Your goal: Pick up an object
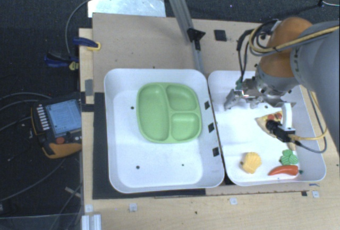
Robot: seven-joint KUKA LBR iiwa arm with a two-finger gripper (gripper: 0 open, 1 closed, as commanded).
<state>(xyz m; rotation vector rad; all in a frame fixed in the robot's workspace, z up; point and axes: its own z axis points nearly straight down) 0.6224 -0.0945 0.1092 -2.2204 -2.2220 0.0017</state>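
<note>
The claw [237, 97] is hovering over the right bin [228, 133] with its fingers spread and gripping nothing, while the pizza slice [270, 119], yellow toy [251, 162] and red pepper [283, 170] are lying nearer that bin's front.

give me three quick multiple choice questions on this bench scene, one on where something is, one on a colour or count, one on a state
1. Where is the green divided plate?
A. in the left bin
B. in the right bin
C. on the floor

2. How many compartments does the plate have?
A. two
B. three
C. five

3. What does the plate hold?
A. the yellow toy
B. the red pepper
C. nothing

Answers:
1 A, it lies inside the left bin.
2 B, ridges split it into one long section and two smaller ones.
3 C, its sections are bare; the yellow toy and red pepper lie in the right bin.
</note>
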